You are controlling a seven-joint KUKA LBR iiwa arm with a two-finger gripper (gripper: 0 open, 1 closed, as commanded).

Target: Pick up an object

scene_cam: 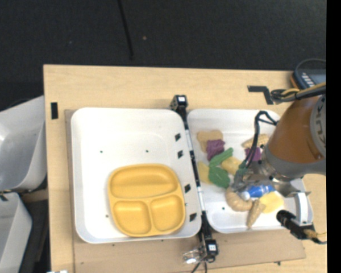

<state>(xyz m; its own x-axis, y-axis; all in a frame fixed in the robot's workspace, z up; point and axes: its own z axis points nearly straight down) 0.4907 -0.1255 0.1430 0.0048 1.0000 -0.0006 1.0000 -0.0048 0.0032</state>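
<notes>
My hand point(245, 182) is down in the rt bin point(227, 223); blue obj point(256, 191) touching at my 4 o'clock, long axis approx 2–8; can't tell my hand's state.

A pale wooden bench point(159, 84) stands on dark speckled floor point(159, 21), with white containers point(14, 147) just beside its left edge.

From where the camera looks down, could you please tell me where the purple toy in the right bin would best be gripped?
I would grip the purple toy across its narrow middle, coming straight down from above. It lies flat near the right bin's back, with bare floor on its right side. The tan piece touches its upper end and the green toy its lower end, so those ends look crowded.
</notes>
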